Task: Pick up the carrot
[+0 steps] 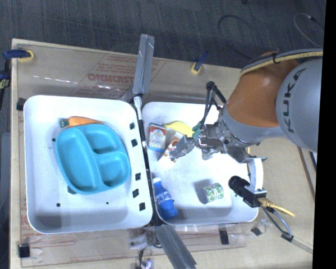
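The carrot (84, 121) is an orange piece lying in the left bin (38, 152), at its far side, mostly hidden behind the upper rim of a blue divided plate (94, 158). My gripper (181, 148) hangs in the right bin (231, 213), near its upper left part, well away from the carrot. Its fingers point left and down toward a small carton, and something pale and orange sits close by them; I cannot make out whether anything is between them.
In the right bin lie a red and white carton (156, 137), a yellow object (179, 128), a blue bottle (164, 198) along the dividing wall and a green-labelled can (212, 192). The grey divider bar (142, 65) runs between the bins.
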